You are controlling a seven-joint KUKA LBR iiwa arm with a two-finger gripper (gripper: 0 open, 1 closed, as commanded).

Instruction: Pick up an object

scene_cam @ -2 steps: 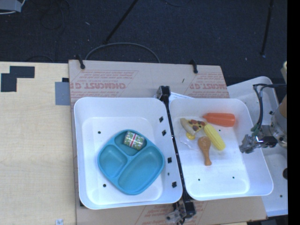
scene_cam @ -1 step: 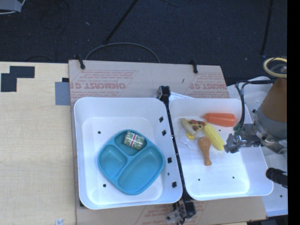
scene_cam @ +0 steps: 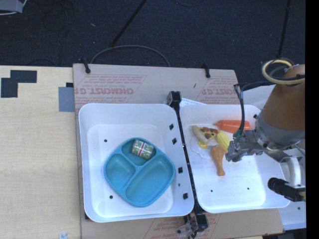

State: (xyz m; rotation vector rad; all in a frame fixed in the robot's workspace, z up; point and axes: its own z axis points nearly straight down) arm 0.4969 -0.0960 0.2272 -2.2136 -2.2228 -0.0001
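Jaws [scene_cam: 234,152] low in right bin [scene_cam: 234,198], state unclear; drumstick [scene_cam: 218,159] just left of them, long axis running top-to-bottom in view.

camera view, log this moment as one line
pincer low in right bin | beside corn, drumstick | nothing seen gripped | can on blue plate

Pretty even overhead light here, a bit washed out. The white bins [scene_cam: 127,114] nearly blow out, the floor [scene_cam: 149,24] up top goes almost black, shadows stay soft, and everything's slightly blurry and low-res.
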